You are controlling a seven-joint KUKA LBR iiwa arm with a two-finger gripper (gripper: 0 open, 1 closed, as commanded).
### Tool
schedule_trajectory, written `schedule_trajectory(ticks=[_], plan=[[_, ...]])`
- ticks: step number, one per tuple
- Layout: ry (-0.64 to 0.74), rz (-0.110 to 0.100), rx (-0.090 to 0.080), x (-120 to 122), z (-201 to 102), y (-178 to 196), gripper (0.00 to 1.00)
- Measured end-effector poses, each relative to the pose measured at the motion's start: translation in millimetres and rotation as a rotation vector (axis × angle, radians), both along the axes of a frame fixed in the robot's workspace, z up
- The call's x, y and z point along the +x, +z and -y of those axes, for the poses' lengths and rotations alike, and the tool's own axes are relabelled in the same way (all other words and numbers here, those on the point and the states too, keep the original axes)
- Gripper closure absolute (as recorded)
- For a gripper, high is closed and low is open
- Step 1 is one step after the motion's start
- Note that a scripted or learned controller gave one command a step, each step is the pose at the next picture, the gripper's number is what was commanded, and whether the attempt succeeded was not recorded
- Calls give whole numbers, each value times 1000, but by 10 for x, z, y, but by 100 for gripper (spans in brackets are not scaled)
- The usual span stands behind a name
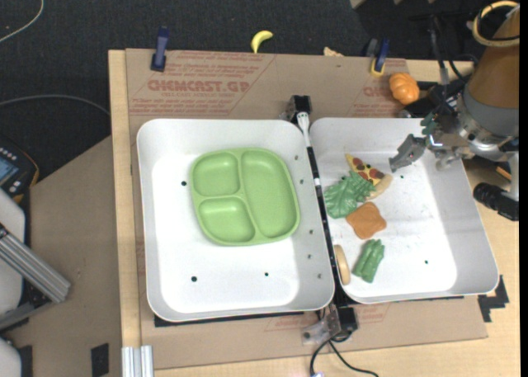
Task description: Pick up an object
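In the right bin (462, 235), several toy foods lie in its left half. They are a pizza slice (366, 172), a green leafy piece (346, 195), an orange-brown piece (366, 220) and a green pickle-like piece (369, 260). A small round wooden disc (341, 265) leans at the bin's left rim. My gripper (426, 155) hovers over the bin's upper right part, to the right of the pizza slice. It is open, with nothing between its fingers.
The left bin (165, 227) holds a green divided plate (245, 195). An orange toy (403, 87) and a yellow banana (261, 39) lie outside the bins on the board's far side. Blue clamps (159, 49) (379, 55) grip the board's back edge.
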State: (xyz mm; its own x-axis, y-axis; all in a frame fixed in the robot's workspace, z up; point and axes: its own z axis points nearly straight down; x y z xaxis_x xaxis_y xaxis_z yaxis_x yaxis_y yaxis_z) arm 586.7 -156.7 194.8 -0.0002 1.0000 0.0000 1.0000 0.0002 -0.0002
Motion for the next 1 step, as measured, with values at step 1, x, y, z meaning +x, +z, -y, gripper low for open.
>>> schedule_trajectory(ticks=[1], plan=[[5, -11, 6, -595, -684, -480, 0]])
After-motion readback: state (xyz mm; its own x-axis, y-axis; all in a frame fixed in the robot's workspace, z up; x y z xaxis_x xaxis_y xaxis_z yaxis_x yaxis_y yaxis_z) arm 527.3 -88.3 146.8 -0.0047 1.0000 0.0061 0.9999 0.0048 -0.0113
